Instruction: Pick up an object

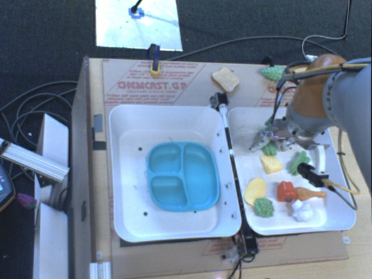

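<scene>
The gripper [268, 140] is seen low over the far half of the right bin [347, 213], its two metal fingers [258, 142] spread apart and pointed toward the divider between the bins. A small green piece [269, 149] lies directly beneath the fingertips, just on the near side of them; whether it is touched cannot be told, and nothing is seen clamped between the fingers. A yellow block [271, 165] is found just nearer than the green piece, close to the gripper. A green leafy item [299, 161] lies to the arm side of it. Further from the gripper, along the near part of the same bin, a yellow rounded piece [255, 190], a green broccoli [264, 207], a red pepper [286, 191], an orange drumstick [311, 194] and a white lump [301, 211] are set close together. In the left bin [125, 156], well apart from the gripper across the divider, a blue compartment plate [182, 176] is placed.
</scene>
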### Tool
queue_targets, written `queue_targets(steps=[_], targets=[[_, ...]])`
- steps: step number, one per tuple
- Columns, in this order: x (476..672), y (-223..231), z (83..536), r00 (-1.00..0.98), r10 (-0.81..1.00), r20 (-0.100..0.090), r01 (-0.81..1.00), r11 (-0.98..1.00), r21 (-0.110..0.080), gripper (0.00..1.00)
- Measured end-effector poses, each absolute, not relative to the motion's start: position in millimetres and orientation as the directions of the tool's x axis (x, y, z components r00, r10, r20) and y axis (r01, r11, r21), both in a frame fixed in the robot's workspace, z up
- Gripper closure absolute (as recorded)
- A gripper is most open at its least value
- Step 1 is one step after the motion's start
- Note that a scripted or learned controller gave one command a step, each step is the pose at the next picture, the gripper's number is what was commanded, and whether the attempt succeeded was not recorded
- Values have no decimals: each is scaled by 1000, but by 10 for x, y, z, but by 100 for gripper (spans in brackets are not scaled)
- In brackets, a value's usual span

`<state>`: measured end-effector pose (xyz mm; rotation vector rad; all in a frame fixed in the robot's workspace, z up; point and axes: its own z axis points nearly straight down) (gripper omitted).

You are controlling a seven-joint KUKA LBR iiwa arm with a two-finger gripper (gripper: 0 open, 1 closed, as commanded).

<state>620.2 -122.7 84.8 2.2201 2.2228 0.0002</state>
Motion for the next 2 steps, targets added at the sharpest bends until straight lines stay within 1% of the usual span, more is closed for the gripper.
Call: queue_targets(steps=[1, 2], targets=[[6215, -1228, 963, -3, 1000, -1, 1000, 3, 4, 100], [5518, -576, 1852, -4, 1000, 1, 1000, 4, 2, 100]])
